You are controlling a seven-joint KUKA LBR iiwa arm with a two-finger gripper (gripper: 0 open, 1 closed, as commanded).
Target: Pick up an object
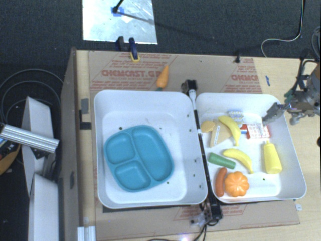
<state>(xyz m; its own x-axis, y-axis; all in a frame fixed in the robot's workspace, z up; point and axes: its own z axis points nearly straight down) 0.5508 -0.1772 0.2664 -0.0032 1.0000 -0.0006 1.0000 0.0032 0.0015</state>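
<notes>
- Toy foods, small and plastic, heaped in the right-hand shallow white bin on the bench.
- Two curved yellow bananas: one near the bin's middle top, another lower down.
- Green cylinder like a cucumber just left of the lower banana.
- Round orange pumpkin at the bottom, touching an orange-red sausage shape on its left.
- Yellow bottle-shaped piece toward the right wall, upright in the view.
- Small red-and-white printed box near the upper banana.
- Left-hand white bin bearing a blue compartment plate.
- Orange carrot-like piece lying outside on the cardboard, above the left bin.
- Pincer at the right bin's upper right rim, above the toys, nothing seen between its fingers; openness cannot be told.
</notes>
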